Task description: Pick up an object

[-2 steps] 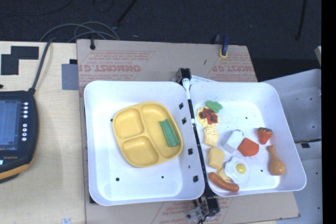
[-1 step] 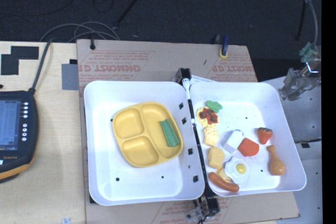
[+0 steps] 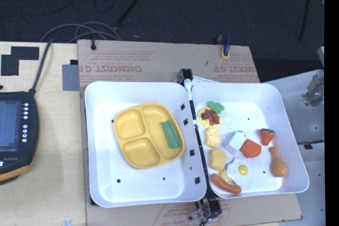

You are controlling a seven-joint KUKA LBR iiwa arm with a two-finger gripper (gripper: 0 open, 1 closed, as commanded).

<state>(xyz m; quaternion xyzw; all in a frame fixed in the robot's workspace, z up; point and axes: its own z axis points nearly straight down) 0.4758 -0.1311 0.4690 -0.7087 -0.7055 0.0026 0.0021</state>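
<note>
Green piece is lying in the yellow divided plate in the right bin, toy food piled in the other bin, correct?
Not quite: in the camera view the yellow divided plate with the green piece sits in the left bin; the toy food is in the right bin.

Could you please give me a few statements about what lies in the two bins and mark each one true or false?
1. The yellow tray sits in the left bin. True.
2. A green piece lies on the yellow tray. True.
3. The fried egg lies in the left bin. False: it lies in the right bin.
4. The strawberry rests on the yellow tray. False: it lies in the right bin, near its right side.
5. The sausage lies near the right bin's front edge. True.
</note>
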